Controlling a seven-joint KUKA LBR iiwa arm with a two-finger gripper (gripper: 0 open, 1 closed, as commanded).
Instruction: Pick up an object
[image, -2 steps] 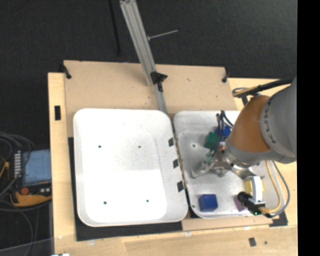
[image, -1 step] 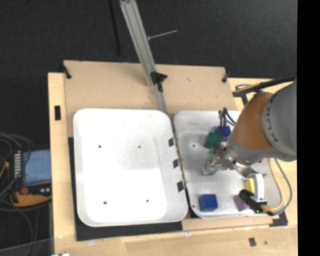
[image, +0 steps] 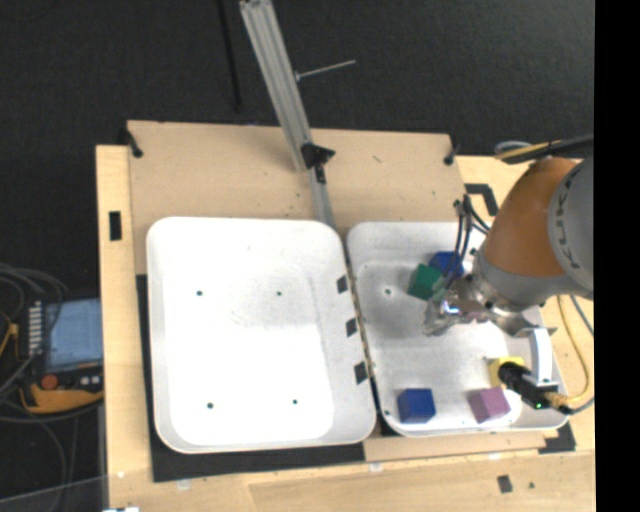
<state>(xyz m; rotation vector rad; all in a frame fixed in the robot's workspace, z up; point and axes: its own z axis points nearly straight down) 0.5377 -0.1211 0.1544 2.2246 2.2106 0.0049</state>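
My gripper (image: 440, 316) hangs over the middle of the right bin (image: 385, 250), below the arm's orange band. Just above and left of it lies a green block (image: 424, 283), with a blue block (image: 447, 266) touching its far side, partly hidden by the wrist. A blue cube (image: 416, 404) and a purple cube (image: 489, 405) rest near the bin's front edge, well apart from the gripper. I see nothing held in the gripper.
The left bin (image: 250, 330) sits beside the right one, with small clips along the shared wall. A slanted metal pole (image: 285, 90) rises from the bench behind the bins. Cables and a handset lie off the bench at far left.
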